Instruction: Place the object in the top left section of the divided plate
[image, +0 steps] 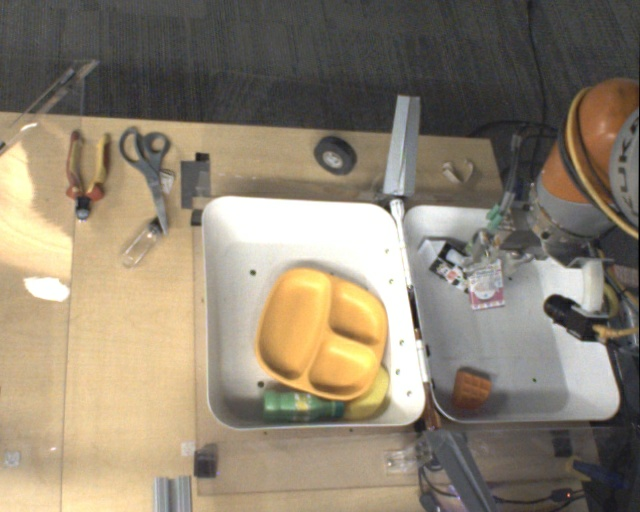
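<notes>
The gripper hovered in the right bin; its grasp state was unclear. It should descend squarely over the brown object, perhaps bread, before closing.

Wooden worktop with red-handled pliers at far left, grey scissors just beside them, and a small clear tube below the scissors. A black tape roll lies above the left white bin; a green bottle lies inside that bin.
</notes>
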